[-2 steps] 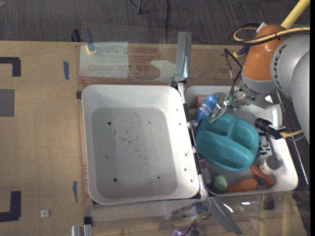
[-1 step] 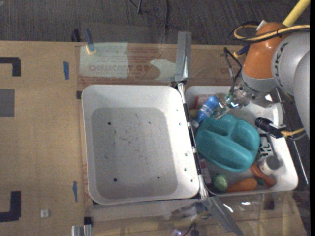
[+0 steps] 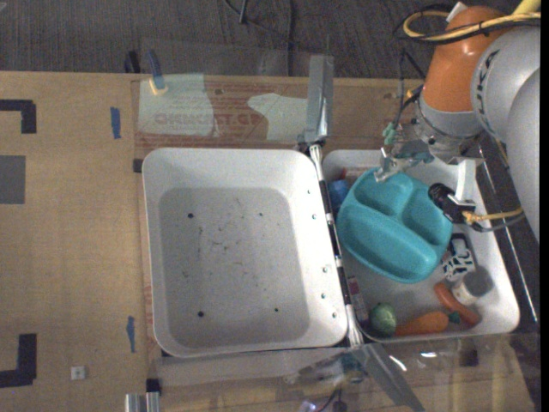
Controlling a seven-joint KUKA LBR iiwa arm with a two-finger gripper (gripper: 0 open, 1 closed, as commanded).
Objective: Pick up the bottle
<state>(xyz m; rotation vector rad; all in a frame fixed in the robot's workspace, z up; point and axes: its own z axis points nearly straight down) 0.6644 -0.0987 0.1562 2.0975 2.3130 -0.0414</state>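
The left bin (image 3: 171, 178) sits beside the right bin (image 3: 506, 312), which is crowded. A teal tray (image 3: 395, 226) fills its middle; a green ball (image 3: 383, 318) and carrot (image 3: 422, 323) lie at the near wall. The bottle (image 3: 459, 297), probably the orange, grey-capped piece near the near-right corner, looks light, stiff and slick; grip across its body. The gripper (image 3: 396, 157) hangs over the tray's far edge; I cannot tell its state.

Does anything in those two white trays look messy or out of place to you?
Yes. The right bin is crowded: a big teal divided tray lies tilted across the pile, covering much of what is under it, with small items squeezed along the edges, such as an orange carrot-shaped thing. The left bin shows only dark specks.
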